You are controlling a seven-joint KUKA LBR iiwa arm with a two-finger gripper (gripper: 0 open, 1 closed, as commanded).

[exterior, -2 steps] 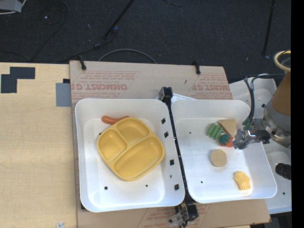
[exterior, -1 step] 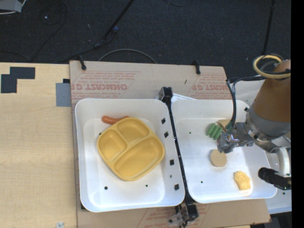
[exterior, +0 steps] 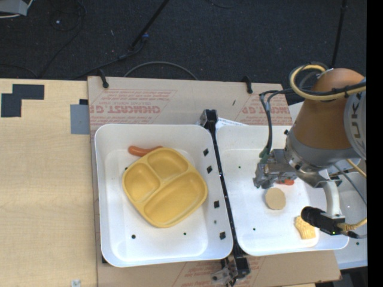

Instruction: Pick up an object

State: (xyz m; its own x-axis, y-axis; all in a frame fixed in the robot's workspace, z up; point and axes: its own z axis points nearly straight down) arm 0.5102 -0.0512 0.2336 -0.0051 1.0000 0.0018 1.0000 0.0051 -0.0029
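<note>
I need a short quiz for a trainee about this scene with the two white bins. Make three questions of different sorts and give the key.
1. True or false: the yellow divided plate lies in the left bin.
2. Multiple choice: what lies in the right bin just below the pincer? A) a blue cup B) a tan round disc C) a green ball
3. Fill in: the orange object partly hidden behind the plate is in the ____ bin.

Key: 1 true. 2 B, the tan round disc. 3 left.
</note>
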